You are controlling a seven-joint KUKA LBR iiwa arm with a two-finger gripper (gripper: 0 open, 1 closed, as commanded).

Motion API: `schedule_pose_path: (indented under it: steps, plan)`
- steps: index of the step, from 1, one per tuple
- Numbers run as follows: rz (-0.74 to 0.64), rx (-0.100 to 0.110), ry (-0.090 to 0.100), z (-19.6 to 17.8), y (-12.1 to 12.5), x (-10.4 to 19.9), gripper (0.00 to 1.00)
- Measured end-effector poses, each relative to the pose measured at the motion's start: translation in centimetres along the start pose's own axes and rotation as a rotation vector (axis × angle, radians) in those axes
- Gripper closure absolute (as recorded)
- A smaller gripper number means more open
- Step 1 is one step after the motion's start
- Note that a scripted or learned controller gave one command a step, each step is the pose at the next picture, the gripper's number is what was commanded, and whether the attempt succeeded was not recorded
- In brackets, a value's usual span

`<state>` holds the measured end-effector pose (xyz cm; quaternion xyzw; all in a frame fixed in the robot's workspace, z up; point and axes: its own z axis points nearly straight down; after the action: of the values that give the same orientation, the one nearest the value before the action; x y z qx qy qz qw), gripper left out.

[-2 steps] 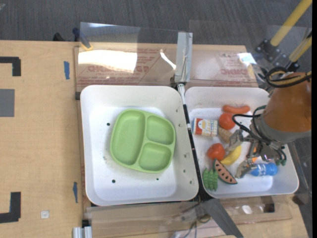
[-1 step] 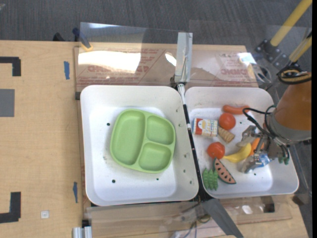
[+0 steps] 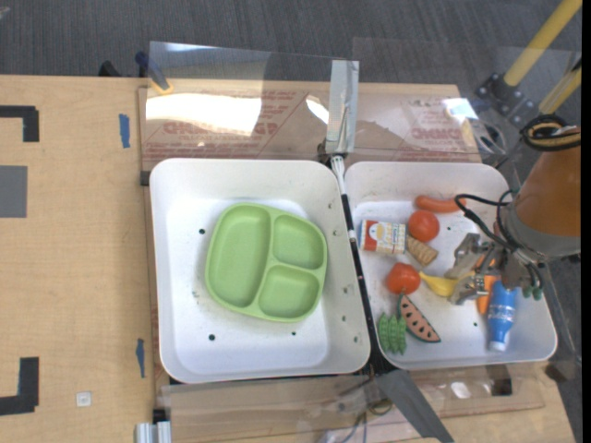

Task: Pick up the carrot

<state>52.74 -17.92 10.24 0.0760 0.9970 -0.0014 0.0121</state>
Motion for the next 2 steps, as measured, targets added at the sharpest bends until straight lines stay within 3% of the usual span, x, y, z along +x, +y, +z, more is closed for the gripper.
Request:
schedule_pose_path:
  steps: [1,2]
  plan:
    - [0.282,0.001,0.016,-7.3,6.0,1.4,1.0]
    - [0.484,0.003,0.017,-10.8,12.4,3.2,1.0]
